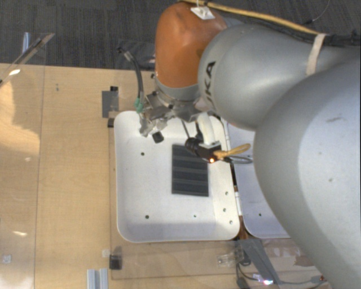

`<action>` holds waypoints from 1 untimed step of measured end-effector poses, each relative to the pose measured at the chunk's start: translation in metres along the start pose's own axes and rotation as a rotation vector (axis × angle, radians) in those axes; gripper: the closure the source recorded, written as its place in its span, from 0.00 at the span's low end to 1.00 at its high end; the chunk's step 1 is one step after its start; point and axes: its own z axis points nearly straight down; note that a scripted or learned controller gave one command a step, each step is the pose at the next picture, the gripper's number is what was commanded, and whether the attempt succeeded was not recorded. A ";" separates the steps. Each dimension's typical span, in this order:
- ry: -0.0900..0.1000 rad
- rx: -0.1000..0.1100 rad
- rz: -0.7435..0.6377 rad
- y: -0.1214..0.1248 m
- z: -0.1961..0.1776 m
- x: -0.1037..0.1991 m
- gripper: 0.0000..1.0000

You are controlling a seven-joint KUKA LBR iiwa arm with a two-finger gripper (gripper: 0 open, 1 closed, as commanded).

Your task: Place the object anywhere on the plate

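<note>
A dark ribbed plate (pixel 190 170) was seen flat in the left bin (pixel 135 214), just beside the tool (pixel 151 131) near the bin's far edge; the tool's state could not be told.

Left bin (pixel 135 186): smooth matt white plastic. On it, dark ribbed matt slab (pixel 190 170). Around bin, pale wood-look bench (pixel 62 186), slight sheen.

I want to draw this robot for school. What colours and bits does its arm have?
The arm is big, round and smooth grey, with a shiny orange band above the wrist. Dark letters run down the grey part. A pale strap wraps around it, a yellowish cable lies along the top, and a black cable hangs beside the wrist.
</note>
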 end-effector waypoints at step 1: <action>-0.001 -0.004 -0.427 0.022 0.032 -0.020 1.00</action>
